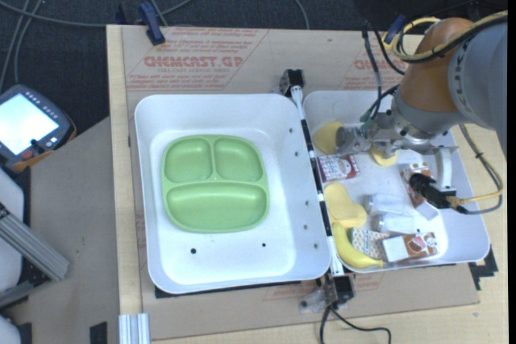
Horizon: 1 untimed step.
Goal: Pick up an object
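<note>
- We saw the gripper [348, 138] low in the right bin [476, 215], beside a yellow object [326, 136].
- We could not tell its grip.

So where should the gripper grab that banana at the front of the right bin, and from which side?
Probably from straight above, at the middle of the banana. It lies flat, curving along the right bin's left wall, so the fingers should close across its narrow width. Its near end touches a patterned packet, and a yellow item crowds its far end, so the middle seems the freest spot.
</note>
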Motion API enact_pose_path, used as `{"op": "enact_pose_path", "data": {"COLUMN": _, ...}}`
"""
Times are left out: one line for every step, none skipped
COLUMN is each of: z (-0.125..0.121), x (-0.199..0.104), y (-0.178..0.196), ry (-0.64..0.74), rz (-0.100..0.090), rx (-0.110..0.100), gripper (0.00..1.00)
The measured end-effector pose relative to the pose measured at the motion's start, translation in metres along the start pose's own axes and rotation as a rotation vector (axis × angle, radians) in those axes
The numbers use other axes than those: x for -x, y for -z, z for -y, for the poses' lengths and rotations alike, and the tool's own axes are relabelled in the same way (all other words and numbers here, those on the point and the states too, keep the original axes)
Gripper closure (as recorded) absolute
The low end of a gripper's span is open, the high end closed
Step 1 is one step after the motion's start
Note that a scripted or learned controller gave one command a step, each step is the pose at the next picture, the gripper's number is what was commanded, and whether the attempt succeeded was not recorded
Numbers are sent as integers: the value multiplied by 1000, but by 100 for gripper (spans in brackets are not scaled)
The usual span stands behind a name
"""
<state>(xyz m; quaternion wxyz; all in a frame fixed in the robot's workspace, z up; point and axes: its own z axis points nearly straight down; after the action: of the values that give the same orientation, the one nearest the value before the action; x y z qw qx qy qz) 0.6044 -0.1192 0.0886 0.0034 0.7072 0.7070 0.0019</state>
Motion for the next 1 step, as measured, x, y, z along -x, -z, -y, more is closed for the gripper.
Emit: {"op": "enact_pose_path", "data": {"z": -63, "x": 21, "y": 31, "ry": 1, "rz": -1, "rx": -5, "gripper": 0}}
